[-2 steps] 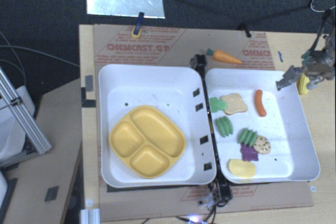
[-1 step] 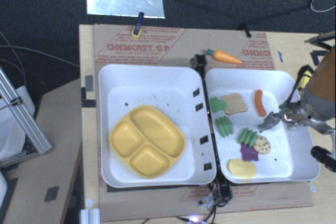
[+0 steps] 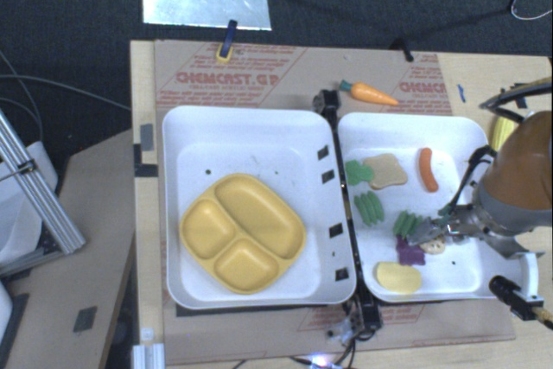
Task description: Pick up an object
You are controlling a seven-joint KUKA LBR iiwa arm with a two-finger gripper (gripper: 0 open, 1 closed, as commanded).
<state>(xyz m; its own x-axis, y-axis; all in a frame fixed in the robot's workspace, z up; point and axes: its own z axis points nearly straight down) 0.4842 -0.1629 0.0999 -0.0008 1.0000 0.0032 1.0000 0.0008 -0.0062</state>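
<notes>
The shallow white right-hand bin (image 3: 449,130) holds toy food. The grey arm's gripper (image 3: 429,231) hovers low, fingers' spread impossible to tell, over a small purple plastic piece (image 3: 408,253) near the front: probably light, stiff, slippery, best pinched across its middle.

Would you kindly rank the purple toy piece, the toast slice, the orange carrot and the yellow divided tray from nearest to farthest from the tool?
1. Purple toy piece, just left of the tool.
2. Tan toast slice, up-left, same bin.
3. Orange carrot, beyond the bins.
4. Yellow divided tray, left bin.
</notes>
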